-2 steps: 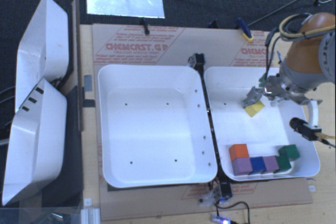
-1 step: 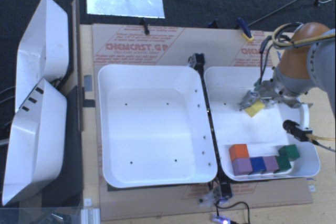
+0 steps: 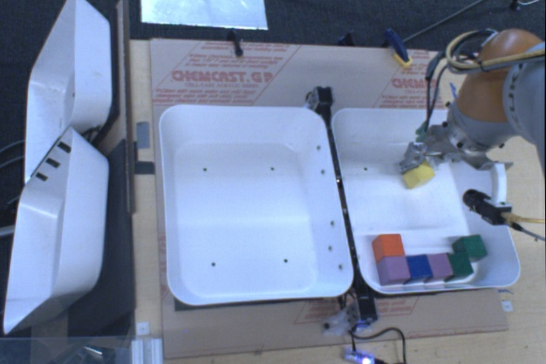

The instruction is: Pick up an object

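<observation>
A yellow block point(image 3: 419, 176) lies in the upper part of the right bin point(image 3: 375, 200), tilted. My gripper point(image 3: 415, 158) hangs right over its upper edge and touches or overlaps it. The grey arm with its orange band point(image 3: 499, 89) reaches in from the right. Along the bin's near wall sit an orange block point(image 3: 388, 245), a purple block point(image 3: 392, 269), a blue block point(image 3: 418, 267), a second purple block point(image 3: 440, 265) and two green blocks point(image 3: 466, 254).
The left bin point(image 3: 179, 183) stands beside the right one, their walls meeting at a black divider point(image 3: 339, 192). Two spare white bins point(image 3: 60, 175) lean at the far left. A black cable end point(image 3: 485, 206) hangs over the right bin's right side.
</observation>
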You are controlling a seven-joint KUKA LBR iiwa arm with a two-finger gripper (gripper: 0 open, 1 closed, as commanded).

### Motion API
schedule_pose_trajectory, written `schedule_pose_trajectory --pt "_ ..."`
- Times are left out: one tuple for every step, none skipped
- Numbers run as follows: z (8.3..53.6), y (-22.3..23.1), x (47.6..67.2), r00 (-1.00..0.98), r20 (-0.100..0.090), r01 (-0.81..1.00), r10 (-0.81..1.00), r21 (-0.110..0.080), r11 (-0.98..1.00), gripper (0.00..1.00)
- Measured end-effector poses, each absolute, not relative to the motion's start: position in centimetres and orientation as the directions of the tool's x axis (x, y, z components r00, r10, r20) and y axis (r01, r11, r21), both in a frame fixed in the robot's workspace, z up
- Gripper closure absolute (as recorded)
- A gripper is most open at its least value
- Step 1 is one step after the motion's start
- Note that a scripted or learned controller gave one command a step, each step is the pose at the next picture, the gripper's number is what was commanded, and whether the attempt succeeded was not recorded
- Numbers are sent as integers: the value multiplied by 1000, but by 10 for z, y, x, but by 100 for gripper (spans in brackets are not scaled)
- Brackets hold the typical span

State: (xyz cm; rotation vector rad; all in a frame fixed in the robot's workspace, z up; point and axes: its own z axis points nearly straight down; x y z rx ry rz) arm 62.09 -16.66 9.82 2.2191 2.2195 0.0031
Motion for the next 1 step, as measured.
schedule_pose_trajectory --pt "177 -106 666 -6 1 1000 1000 8 6 100"
